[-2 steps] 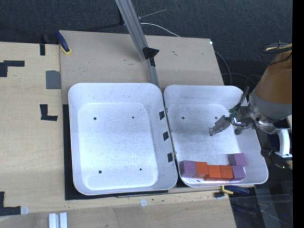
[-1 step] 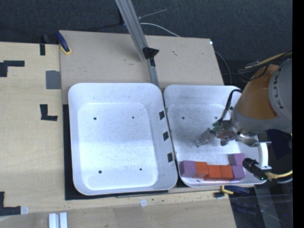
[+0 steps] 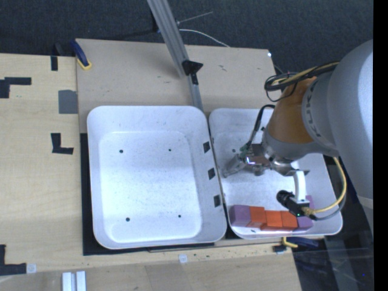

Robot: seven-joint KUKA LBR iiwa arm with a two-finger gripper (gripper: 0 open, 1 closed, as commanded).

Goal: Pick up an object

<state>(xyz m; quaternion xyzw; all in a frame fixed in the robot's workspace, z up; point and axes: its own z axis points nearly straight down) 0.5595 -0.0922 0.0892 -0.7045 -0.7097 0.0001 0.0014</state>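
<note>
Camera view, looking down at a slant on the bench [image 3: 36,114] with two shallow white bins side by side. Landmark taken: right bin [image 3: 233,121].

Arm [image 3: 339,108] enters from the right edge, grey body with orange band [image 3: 288,117] above the wrist, reaching down over the right bin. Gripper [image 3: 230,167] sits low inside the right bin, toward its left wall, about mid-depth. Two fingers point left toward the divider between the bins; they look spread a little, with nothing visible between them. Tips appear close to or touching the bin floor; cannot tell which.

Objects: a row of blocks lies along the near wall of the right bin, well apart from the gripper. Purple block [image 3: 241,216] at the left end, orange blocks [image 3: 273,218] beside it and touching, another small purple piece [image 3: 305,222] at the right end. Black cable fitting [image 3: 290,202] hangs from the wrist just above the row, with a yellow cable [image 3: 339,193] looping along the bin's right side.

Left bin [image 3: 145,115] lies just left of the right bin, walls touching along the shared edge. Metal pole [image 3: 170,32] slants down from behind the right bin's far-left corner. Blue clamp [image 3: 82,54] on the bench board, well away to the far left of the right bin.
</note>
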